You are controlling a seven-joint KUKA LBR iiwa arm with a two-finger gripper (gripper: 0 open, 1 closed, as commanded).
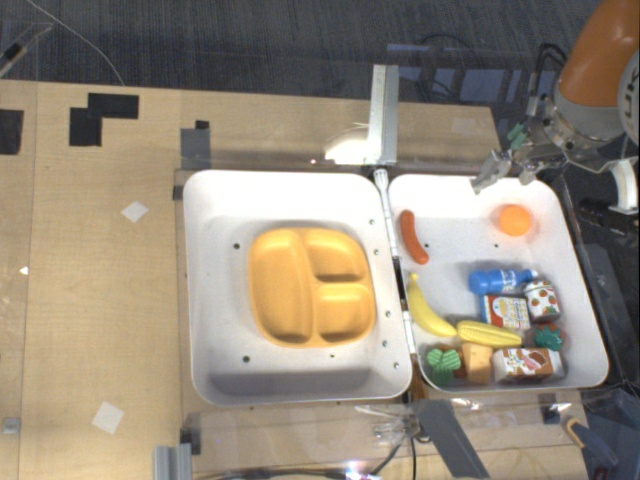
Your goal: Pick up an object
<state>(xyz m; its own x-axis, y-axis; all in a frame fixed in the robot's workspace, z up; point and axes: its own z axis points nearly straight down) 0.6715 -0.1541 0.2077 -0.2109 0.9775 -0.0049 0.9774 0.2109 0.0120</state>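
Nothing picked yet. We see the gripper [507, 165] hovering over the right bin's [450, 208] far rim, fingers apart, nothing between them — orange ball [515, 220] lies just below it in the bin. Descent, closing and lift remain.

One fixed camera looks down on the bench from above, at a slant.

We see the scene from high overhead, tilted so the far side of the bench lies toward twelve o'clock, where dark floor fills the top of the picture. The two white bins sit a little right of centre: the left bin [215, 268] at the middle, the right bin [560, 258] toward three o'clock. We are far enough back to take in both bins whole, with bare wooden bench [90, 298] stretching toward nine o'clock. The arm [600, 63] enters at about two o'clock, cut off by the frame's edge.
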